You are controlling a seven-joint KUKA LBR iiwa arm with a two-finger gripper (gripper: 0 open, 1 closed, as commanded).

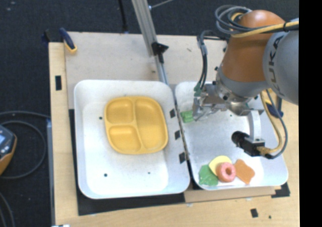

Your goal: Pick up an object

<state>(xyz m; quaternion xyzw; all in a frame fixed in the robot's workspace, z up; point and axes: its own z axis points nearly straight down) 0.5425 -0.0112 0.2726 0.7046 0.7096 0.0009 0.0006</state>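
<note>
My gripper (197,110) hangs over the upper left part of the right bin (221,143), under the grey arm with its orange band (251,45). A small light-green piece (187,116) lies right beside the gripper's tip, against the bin's left wall. Whether the gripper has hold of it I cannot tell. Along the bin's front edge sit a dark green toy (207,175), a yellow piece (219,162), a pink ring donut (226,172) and an orange piece (244,171), all well apart from the gripper.
The left bin (90,170) holds a yellow divided plate (136,124). A metal pole (146,24) slants up from between the bins at the back. A black fitting with cables (247,143) hangs off the arm over the right bin.
</note>
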